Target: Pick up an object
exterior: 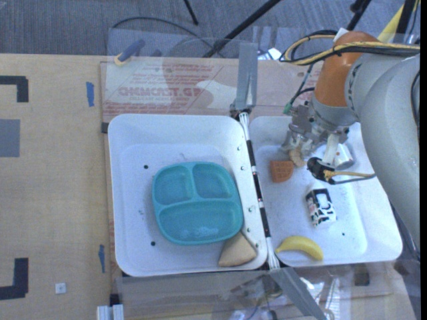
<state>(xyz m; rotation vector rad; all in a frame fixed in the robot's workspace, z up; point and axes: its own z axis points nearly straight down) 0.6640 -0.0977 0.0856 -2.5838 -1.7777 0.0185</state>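
Nearest the camera, along the front wall of the right shallow white bin (pixel 380 245), a yellow banana (pixel 300 247) lies on its side. Just across the divider, in the front right corner of the left shallow white bin (pixel 127 152), a tan wedge-shaped piece (pixel 237 253) sits partly tucked under the rim of a teal three-compartment plastic plate (pixel 197 202).

Mid right bin: small black-and-white patterned can (pixel 321 206), tipped over. Beyond it, an orange-brown lumpy chunk (pixel 281 171), too blurred to identify.

Farther back: grey arm (pixel 390 105) with an orange band, lower part cut off by the frame edge. Its pincer (pixel 308 153) is down over the rear of the right bin, beside the orange chunk, tangled visually with a white piece and a black-yellow cable (pixel 333 174). Pincer opening: cannot tell, and nothing can be made out between the tips.

Rear of the bench (pixel 53 199): clear sheet with faint red lettering, unreadable.
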